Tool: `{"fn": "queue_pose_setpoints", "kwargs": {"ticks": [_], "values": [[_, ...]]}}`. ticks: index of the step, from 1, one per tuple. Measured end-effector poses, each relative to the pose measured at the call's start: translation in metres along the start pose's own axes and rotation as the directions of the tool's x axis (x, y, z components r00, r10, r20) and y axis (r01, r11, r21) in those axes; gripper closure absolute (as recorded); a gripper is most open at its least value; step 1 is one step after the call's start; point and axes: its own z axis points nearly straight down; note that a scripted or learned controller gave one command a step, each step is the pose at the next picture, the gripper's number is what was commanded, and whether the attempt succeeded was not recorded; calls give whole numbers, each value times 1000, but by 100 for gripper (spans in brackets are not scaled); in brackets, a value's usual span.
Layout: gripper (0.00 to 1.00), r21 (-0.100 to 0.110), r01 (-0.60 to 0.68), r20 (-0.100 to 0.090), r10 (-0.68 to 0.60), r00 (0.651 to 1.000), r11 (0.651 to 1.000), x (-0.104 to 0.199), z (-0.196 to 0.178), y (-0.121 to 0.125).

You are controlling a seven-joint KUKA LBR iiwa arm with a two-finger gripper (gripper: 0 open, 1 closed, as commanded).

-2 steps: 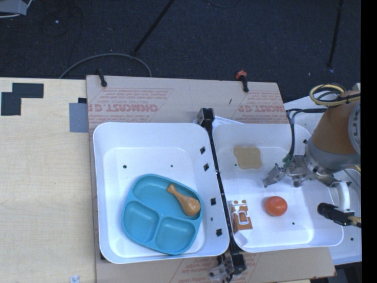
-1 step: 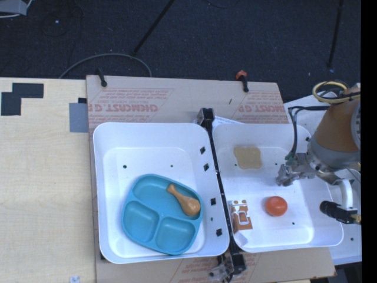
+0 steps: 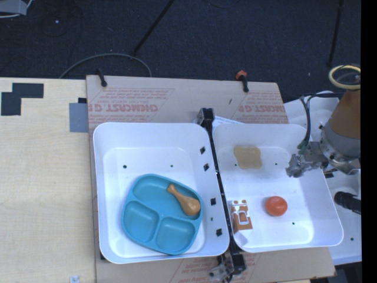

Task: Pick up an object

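The claw (image 3: pixel 296 167) hangs over the right edge of the right bin (image 3: pixel 321 232), reaching in from the grey arm (image 3: pixel 344 131) with its orange band. How far it is open cannot be told, and nothing shows between its tips. Below and to its left a red ball (image 3: pixel 275 206) lies on the bin floor, apart from it. A tan sponge-like block (image 3: pixel 247 157) sits further left, and a small printed card (image 3: pixel 240 215) rests near the divider. In the left bin (image 3: pixel 106 158), a blue divided plate (image 3: pixel 154 217) carries a toy drumstick (image 3: pixel 184 200). Both bins stand on the counter (image 3: pixel 41 193).
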Motion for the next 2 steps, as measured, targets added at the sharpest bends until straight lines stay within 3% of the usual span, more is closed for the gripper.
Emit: {"fn": "queue_pose_setpoints", "kwargs": {"ticks": [2], "values": [[100, -2, 2, 1, -2, 1000, 1000, 6, -111, -3]]}}
